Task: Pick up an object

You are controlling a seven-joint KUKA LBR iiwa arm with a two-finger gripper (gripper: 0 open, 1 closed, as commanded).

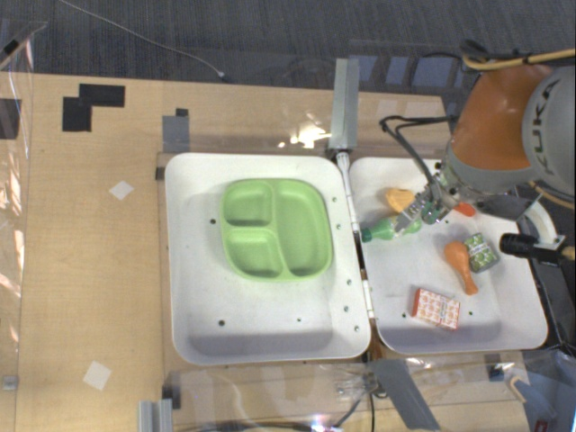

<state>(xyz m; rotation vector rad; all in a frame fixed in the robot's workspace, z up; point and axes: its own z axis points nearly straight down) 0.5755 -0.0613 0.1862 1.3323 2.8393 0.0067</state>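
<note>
Gripper (423,211) low in right bin (531,331); can't tell its state. Green bottle (389,230) just left, yellow piece (398,198) beside. Could nudge bottle, miss.

A robotics laboratory test bench: a grey-and-orange KUKA arm (504,124) reaches over two white bins (270,331) mounted on a plywood bench (81,268) (black tape markers, metal brackets and loose cables around them), with dark carpet (225,16) beyond.
</note>
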